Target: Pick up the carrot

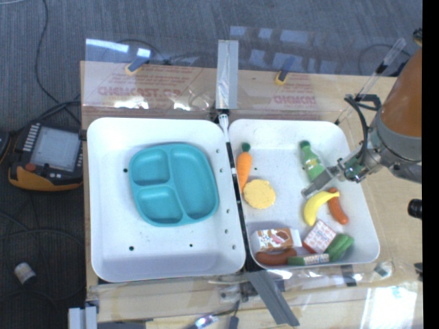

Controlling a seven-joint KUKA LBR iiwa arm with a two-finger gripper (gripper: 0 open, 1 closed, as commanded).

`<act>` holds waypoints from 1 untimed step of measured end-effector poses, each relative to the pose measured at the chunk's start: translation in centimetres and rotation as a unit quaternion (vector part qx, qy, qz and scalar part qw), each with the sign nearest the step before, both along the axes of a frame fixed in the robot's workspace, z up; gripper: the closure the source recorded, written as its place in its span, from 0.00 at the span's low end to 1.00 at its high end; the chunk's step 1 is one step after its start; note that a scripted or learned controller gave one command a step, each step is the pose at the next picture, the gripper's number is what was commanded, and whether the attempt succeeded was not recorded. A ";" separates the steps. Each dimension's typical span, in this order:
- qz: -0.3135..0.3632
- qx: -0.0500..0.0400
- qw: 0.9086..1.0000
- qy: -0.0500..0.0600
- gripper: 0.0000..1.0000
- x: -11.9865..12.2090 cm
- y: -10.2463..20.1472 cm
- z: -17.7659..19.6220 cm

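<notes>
Gripper (pixel 322 182) hangs low, far right of the carrot (pixel 243 168), just above the banana (pixel 317 205). I cannot tell its state. That carrot lies alone by the left wall of the right bin (pixel 357 149), so grabbing looks easy.

A grey arm (pixel 398 142) with an orange band, black cable looping beside it, ends in a slim metal tool (pixel 328 178).

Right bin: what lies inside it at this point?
Right bin holds the carrot, a yellow disc, green bottle, banana and packets; the gripper covers the bottle's lower end.
</notes>
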State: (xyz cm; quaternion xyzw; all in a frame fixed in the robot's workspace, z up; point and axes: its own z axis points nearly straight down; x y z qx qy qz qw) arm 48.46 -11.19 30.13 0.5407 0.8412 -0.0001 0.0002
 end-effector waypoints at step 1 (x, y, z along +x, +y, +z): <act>0.000 0.000 1.000 0.000 0.00 0.0 0.0 0.0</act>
